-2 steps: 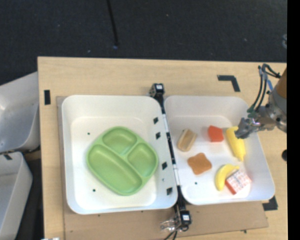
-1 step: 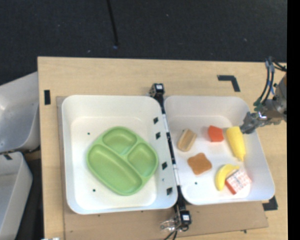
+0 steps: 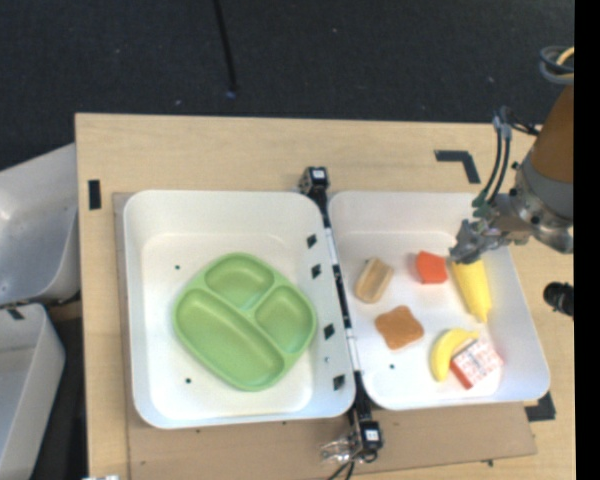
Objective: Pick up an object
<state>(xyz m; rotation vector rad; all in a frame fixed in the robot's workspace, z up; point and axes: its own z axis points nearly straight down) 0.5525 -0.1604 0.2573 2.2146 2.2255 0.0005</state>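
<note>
The yellow corn-like piece (image 3: 472, 286) is the thing I am going for, lying in the right bin (image 3: 380, 213) toward the right of the frame. I am seeing the gripper (image 3: 470, 248) sitting right at that piece's upper end, seemingly touching it, but whether the fingers are spread, closed or actually around it I cannot tell from this slanted view, so I am not counting it as held. I am judging this as the reach-and-grasp step, with the lift not yet done.

Working outward, I am noting the red block (image 3: 432, 268) just to the left of the gripper, then the bread roll (image 3: 373, 280) further left, the toast slice (image 3: 399, 327) below it, and a banana (image 3: 442, 352) touching a red-and-white carton (image 3: 476, 362) at lower right. The left bin (image 3: 145, 223) is holding a green divided plate (image 3: 244, 320).

Next I am wanting a firm close on the yellow piece, clear of the red block, then a straight lift.
</note>
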